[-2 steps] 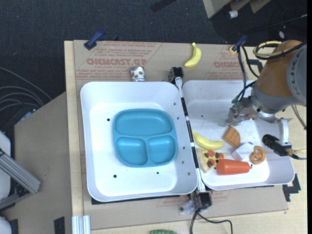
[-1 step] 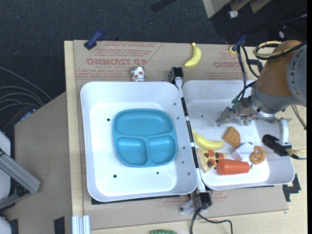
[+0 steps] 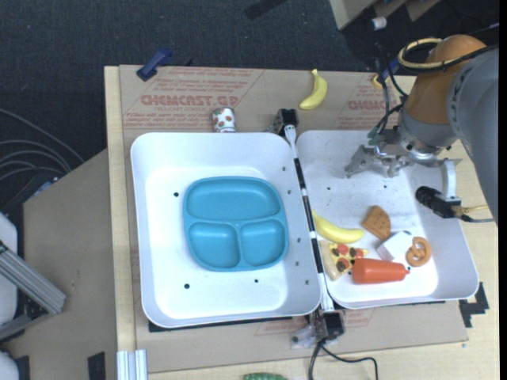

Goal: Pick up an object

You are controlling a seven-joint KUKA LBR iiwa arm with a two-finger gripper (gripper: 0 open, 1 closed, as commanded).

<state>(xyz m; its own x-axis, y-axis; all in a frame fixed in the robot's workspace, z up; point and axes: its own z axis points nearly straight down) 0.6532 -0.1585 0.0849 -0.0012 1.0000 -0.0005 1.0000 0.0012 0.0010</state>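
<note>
Fig.: metal two-finger gripper point(image 3: 372, 158), fingers spread, nothing held, above right shallow white bin point(image 3: 451, 279); yellow plastic banana point(image 3: 337, 229) near bin's left wall.

Dark carpet floor point(image 3: 95, 22), cardboard-topped bench point(image 3: 190, 93), cables point(image 3: 32, 157) left

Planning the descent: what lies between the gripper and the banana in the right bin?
Camera view: bare, speckled bin floor lies between the gripper and the banana; the bread piece sits to the side.
</note>
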